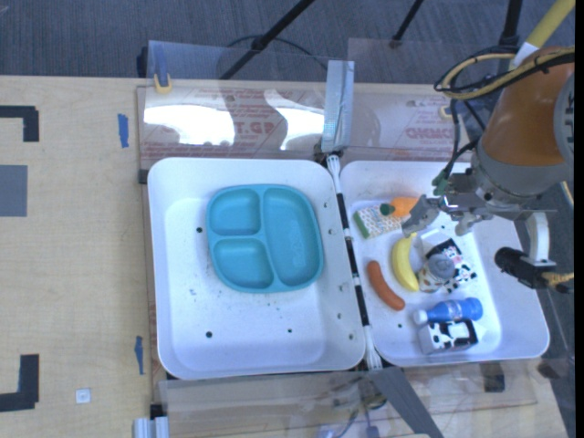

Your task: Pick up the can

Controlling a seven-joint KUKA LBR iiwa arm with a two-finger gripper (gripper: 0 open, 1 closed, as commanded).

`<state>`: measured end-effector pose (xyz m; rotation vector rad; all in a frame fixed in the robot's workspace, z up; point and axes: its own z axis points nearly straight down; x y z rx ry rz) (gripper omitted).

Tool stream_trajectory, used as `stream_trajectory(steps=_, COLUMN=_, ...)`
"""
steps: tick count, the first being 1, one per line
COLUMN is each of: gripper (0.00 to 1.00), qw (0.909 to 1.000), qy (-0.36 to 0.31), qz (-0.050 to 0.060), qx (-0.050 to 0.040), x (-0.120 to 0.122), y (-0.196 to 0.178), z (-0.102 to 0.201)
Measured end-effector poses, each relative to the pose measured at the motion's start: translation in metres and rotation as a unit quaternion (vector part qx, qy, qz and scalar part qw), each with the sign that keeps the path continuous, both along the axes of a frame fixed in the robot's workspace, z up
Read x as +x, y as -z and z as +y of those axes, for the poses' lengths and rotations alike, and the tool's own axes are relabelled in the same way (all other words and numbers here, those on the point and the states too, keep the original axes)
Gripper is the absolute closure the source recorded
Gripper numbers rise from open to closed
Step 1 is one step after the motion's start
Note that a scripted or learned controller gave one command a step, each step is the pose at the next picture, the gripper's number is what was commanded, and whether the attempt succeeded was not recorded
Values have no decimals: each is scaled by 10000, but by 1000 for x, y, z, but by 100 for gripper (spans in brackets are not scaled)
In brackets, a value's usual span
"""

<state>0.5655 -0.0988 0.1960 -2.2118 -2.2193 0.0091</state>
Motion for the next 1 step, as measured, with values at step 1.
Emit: stream_trajectory(steps=1, gripper=0, qw=9809, qy=-1944, qz=-38, qx=-3, x=-30, y=-146, z=-10)
